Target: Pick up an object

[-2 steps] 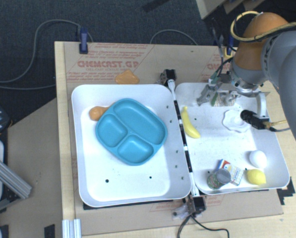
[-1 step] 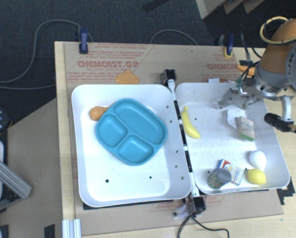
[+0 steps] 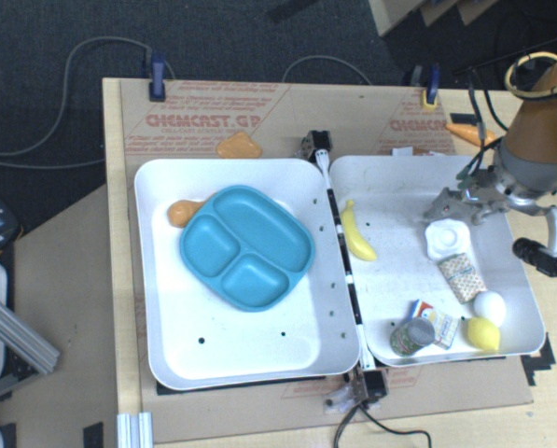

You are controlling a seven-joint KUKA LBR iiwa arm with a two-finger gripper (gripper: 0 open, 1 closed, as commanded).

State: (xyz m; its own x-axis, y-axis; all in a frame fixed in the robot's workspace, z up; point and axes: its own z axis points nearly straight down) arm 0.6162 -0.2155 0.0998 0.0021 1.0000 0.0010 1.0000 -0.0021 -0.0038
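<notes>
Bench of pale board [image 3: 119,250] under two shallow white plastic bins, left bin [image 3: 157,278] and right bin [image 3: 390,180] edge to edge. Grey arm with orange band [image 3: 537,133] over the right bin's far right corner. Blue three-section plastic plate [image 3: 247,247] in the left bin, orange lump [image 3: 181,213] touching its far-left edge. Two-finger gripper [image 3: 466,203] low over the right bin, metal prongs spread, nothing visibly between them. White round-lidded container [image 3: 447,240] just below the gripper. Near it: yellow banana [image 3: 356,234], patterned packet [image 3: 462,276], tin can [image 3: 411,336], yellow lemon [image 3: 483,334], white egg [image 3: 489,304].
</notes>
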